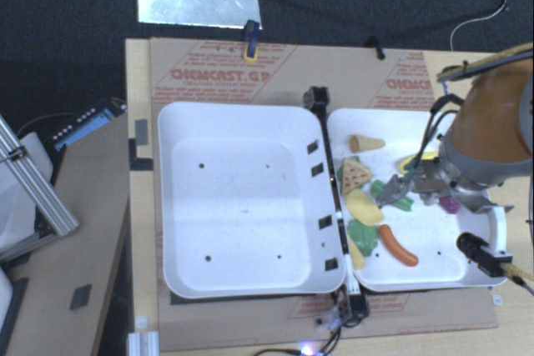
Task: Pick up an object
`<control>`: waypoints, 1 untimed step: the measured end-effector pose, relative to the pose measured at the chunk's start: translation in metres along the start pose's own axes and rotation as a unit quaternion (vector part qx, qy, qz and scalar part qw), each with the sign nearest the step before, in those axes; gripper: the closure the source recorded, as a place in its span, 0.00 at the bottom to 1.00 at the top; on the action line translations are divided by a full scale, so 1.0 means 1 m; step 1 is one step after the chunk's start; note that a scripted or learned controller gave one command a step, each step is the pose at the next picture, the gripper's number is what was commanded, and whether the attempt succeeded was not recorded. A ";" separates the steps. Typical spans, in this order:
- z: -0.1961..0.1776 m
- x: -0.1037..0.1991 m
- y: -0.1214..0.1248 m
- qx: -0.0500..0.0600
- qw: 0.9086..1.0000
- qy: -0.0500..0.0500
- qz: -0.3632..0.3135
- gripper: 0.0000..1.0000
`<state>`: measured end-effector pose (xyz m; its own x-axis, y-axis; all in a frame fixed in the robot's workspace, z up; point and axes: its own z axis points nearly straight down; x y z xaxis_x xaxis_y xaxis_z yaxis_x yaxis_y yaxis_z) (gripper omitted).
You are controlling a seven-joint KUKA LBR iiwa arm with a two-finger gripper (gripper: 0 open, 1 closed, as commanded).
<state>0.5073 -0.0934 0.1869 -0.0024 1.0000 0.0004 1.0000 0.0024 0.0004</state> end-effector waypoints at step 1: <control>0.070 0.008 -0.023 0.003 1.000 0.001 0.000 0.00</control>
<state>0.4846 -0.0850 0.1169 -0.0017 1.0000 0.0019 1.0000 0.0017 -0.0064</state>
